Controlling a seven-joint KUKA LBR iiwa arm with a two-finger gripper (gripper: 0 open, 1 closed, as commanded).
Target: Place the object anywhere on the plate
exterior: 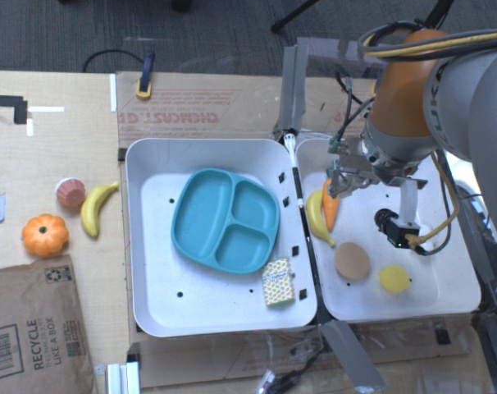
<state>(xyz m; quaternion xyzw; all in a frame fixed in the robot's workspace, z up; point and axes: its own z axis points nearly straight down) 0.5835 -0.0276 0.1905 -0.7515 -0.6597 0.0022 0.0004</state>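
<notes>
From the camera view, the hand [340, 180] sits low over the carrot [330, 206] in the right bin [458, 298]; I cannot tell its state. The carrot touches a banana [316, 217] by the bin wall, so a grab could slip or nudge both. The plate [225, 220] lies in the left bin [150, 245], with 3 open compartments.

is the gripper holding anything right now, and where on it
Cannot be told. The gripper sits right at the top end of the carrot in the right bin, but whether it grips the carrot is hidden.
</notes>
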